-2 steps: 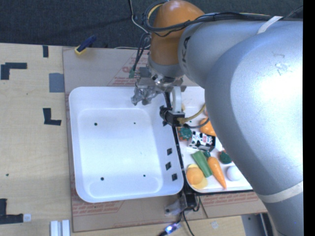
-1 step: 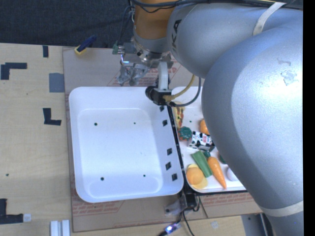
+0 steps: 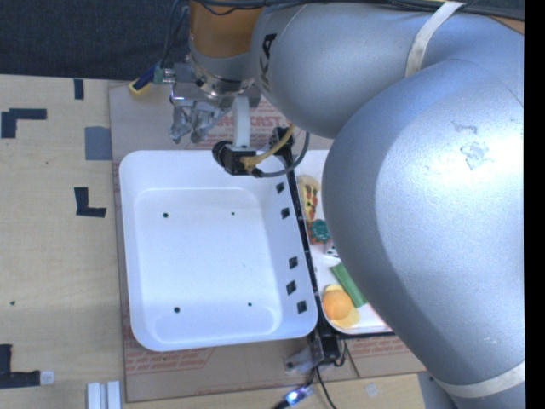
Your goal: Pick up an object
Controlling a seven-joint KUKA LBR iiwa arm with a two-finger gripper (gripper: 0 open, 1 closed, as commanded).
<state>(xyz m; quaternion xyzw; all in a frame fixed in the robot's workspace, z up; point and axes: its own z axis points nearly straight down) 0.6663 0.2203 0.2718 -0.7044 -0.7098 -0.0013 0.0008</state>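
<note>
Grey arm [image 3: 409,143] covering most of the right bin [image 3: 362,322], so only a narrow strip of its contents is visible. In that strip lie an orange ball [image 3: 338,303] near the front, touching a green stick [image 3: 347,284] whose long axis runs diagonally toward the arm, its far end hidden. Smaller items farther back are too obscured to identify. Gripper [image 3: 192,126] sits beyond the left bin [image 3: 204,254]'s far rim; whether it is open cannot be told.
</note>
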